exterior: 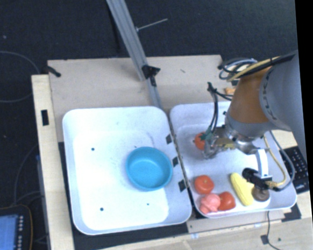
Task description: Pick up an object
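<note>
Near edge, right bin (180, 114): pink toy (209, 203), two red tomatoes (204, 185), yellow corn (241, 189). Likely light, smooth plastic; corn best gripped across its middle. Claw (209, 147) down beside orange piece (200, 141) at far left; its opening cannot be told. Left bin (81, 127): blue bowl (148, 168).

Robotics lab setup, not a home. A grey industrial arm with an orange band (262, 100) is reaching over a plain tan wooden bench (104, 80) that is carrying two shallow white plastic bins (87, 132) side by side. A bare aluminium rail (128, 35) is slanting over the bench, loose black cables (11, 60) are trailing across dark floor, and a handheld control pendant with a lit blue screen (7, 236) is sitting at lower left.
</note>
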`<act>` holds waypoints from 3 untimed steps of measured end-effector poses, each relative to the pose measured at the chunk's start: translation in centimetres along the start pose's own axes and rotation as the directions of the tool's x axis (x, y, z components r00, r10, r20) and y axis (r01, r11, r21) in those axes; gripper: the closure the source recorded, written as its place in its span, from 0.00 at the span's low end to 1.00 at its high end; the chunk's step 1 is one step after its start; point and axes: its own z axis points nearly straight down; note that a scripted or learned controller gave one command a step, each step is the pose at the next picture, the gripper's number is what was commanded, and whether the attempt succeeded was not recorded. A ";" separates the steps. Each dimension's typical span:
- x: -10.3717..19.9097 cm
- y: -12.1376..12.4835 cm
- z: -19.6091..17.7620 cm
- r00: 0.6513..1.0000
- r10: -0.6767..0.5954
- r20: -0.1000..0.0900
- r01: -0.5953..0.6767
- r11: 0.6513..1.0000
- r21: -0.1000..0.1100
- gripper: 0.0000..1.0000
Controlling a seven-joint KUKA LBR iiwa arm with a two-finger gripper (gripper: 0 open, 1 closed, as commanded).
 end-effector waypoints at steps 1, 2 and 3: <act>0.4 1.1 -5.8 1.000 -0.016 0.001 0.016 1.000 -0.008 1.00; 0.3 1.3 -11.5 1.000 -0.017 0.001 0.017 1.000 -0.008 1.00; 5.8 1.5 -10.8 1.000 -0.019 -0.001 0.019 1.000 0.003 1.00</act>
